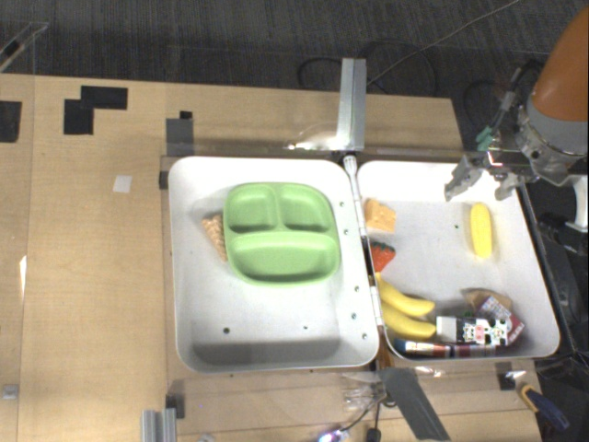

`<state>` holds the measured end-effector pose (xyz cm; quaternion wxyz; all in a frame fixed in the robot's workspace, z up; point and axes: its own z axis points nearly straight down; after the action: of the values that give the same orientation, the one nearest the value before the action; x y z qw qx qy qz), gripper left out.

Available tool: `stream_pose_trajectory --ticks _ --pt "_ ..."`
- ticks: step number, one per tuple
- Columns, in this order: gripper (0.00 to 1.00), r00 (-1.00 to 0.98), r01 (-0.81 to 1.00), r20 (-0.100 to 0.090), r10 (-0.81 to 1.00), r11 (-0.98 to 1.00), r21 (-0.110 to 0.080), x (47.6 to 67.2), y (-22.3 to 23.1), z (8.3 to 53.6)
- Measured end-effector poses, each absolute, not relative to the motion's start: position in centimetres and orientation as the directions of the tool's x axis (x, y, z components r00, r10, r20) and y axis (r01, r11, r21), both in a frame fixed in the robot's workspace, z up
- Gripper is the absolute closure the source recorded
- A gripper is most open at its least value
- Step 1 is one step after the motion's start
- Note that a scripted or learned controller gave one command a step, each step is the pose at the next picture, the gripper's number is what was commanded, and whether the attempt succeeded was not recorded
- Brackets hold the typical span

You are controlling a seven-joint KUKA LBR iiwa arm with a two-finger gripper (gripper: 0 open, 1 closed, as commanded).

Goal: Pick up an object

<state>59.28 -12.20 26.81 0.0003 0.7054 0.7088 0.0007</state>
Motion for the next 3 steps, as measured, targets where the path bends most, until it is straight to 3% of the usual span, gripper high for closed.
stream_pose_trajectory --ticks 1,2,3 --pt "0.00 -0.064 0.998 -0.001 0.998 0.064 0.005 60.3 -15.8 24.2" --pt "0.00 0.095 0.996 0.000 0.996 -0.095 0.006 59.2 -13.3 26.5" --pt "0.00 -0.058 0.998 -0.001 0.998 0.058 0.005 58.6 -10.5 23.3"
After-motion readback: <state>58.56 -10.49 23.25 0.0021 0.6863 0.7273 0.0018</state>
